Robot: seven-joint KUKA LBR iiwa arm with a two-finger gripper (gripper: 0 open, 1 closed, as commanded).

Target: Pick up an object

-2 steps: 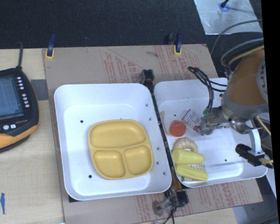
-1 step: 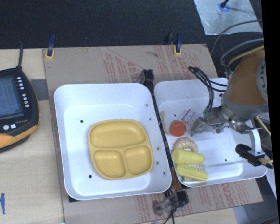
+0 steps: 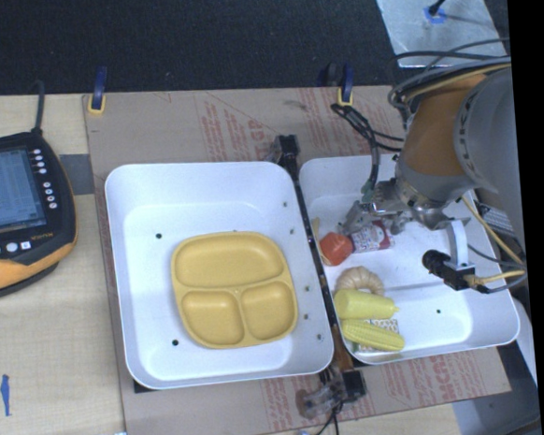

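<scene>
Two white bins sit side by side. Left bin [image 3: 135, 269] holds a yellow divided plate [image 3: 232, 287]. In the right bin [image 3: 487, 326], the gripper [image 3: 364, 221] hangs just above a red tomato [image 3: 335, 248], near a bagel [image 3: 358, 278] and two corn cobs [image 3: 369, 319]; finger state cannot be told.

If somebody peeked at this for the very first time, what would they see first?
Probably the big yellow tray with three sections, lying in the middle of the left white bin. Next, the grey and orange robot arm reaching in from the right, its gripper down over the right white bin near a small red-orange toy, with yellow corn cobs in front.
</scene>
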